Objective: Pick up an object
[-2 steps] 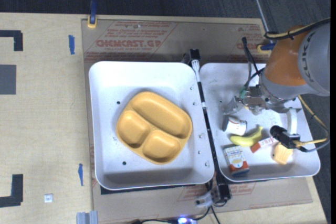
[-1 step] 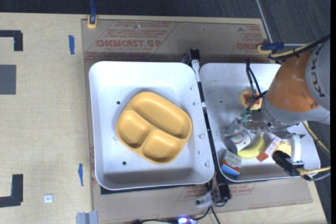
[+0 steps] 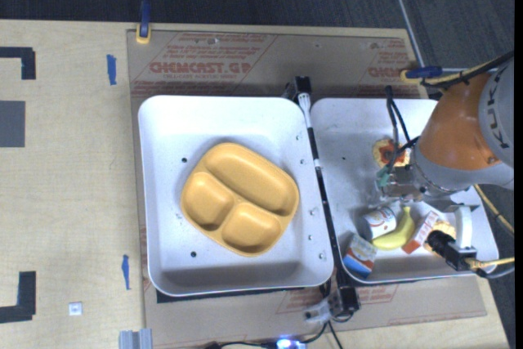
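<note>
Reading from your left, the left bin [image 3: 155, 176] on the worktop [image 3: 65, 200] holds a yellow three-compartment tray [image 3: 239, 197], lying flat near its middle. The right bin [image 3: 343, 127] holds small items clustered toward its near edge: a blue-and-white container [image 3: 358, 256], a white cup [image 3: 378, 222], a banana [image 3: 398, 231] touching it, and a red-and-white packet [image 3: 422, 230]. The tool [image 3: 396, 182] sits just above the banana; you cannot tell its state.

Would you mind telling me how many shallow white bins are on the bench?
2. The left bin holds a yellow compartment tray; the right bin, beside it, holds small items including a banana, partly hidden by the arm.
</note>
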`<state>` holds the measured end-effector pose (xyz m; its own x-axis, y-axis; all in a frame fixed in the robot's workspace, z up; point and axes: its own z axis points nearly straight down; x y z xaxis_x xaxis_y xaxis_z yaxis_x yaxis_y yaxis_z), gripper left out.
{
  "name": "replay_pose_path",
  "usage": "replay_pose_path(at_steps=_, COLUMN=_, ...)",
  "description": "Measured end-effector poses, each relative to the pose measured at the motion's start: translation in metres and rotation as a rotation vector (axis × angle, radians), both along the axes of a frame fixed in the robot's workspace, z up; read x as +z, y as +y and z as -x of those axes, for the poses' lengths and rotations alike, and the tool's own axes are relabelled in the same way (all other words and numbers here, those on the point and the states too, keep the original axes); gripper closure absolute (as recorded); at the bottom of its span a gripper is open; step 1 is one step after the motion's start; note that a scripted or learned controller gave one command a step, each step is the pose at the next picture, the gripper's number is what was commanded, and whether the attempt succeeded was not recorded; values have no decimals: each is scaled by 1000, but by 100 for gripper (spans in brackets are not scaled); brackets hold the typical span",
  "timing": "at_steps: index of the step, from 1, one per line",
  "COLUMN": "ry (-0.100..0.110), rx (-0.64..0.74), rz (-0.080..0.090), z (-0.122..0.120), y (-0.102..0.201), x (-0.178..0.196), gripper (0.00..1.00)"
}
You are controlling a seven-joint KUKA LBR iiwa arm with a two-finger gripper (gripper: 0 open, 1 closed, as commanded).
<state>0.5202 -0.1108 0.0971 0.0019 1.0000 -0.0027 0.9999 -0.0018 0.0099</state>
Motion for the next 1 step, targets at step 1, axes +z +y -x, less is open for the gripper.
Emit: replay_pose_path(at_steps=1, ry=7, rx=4, rz=-3, z=-80, y=71, x=89, gripper=100)
